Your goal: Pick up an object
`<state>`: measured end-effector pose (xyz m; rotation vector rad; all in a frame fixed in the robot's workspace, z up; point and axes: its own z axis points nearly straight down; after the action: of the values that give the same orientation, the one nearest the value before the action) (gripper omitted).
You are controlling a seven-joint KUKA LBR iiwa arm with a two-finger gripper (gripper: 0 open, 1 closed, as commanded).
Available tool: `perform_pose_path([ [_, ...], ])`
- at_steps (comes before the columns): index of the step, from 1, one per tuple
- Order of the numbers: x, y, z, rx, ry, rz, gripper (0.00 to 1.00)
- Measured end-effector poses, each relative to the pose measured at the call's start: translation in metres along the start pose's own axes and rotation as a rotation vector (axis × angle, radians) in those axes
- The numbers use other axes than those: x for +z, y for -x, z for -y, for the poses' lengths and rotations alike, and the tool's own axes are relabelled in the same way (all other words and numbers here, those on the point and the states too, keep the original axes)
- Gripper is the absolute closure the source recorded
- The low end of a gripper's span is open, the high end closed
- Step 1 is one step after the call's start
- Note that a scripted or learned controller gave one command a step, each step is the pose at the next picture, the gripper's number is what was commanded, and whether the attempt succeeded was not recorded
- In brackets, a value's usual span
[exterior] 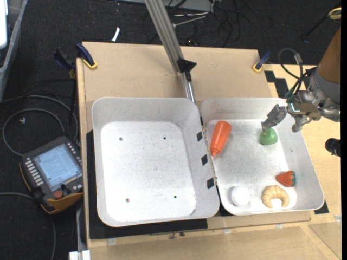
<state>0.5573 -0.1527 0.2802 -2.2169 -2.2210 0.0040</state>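
Green object (268,137) — just below left finger (272,117), between spread fingers

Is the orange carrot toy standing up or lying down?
Lying down. The orange carrot-shaped toy rests flat on the floor of the right white bin, tilted, near the divide between the two bins.

arm (331,64) cut off at right edge; green object (268,137) partly hidden by hand (284,119).

No words, numbers or signs can be read anywhere. The screen of the hand controller (54,165) on the floor is lit, but too blurred to be read.
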Motion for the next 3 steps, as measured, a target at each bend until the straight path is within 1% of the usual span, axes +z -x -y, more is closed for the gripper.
perform_pose_path([
  [1,-0.002,0.000,-0.001,0.001,0.004,0.001,0.00],
  [2,0.061,-0.005,0.001,0.002,-0.002,-0.001,0.00],
  [3,0.113,-0.010,-0.008,0.001,-0.001,0.000,0.00],
])
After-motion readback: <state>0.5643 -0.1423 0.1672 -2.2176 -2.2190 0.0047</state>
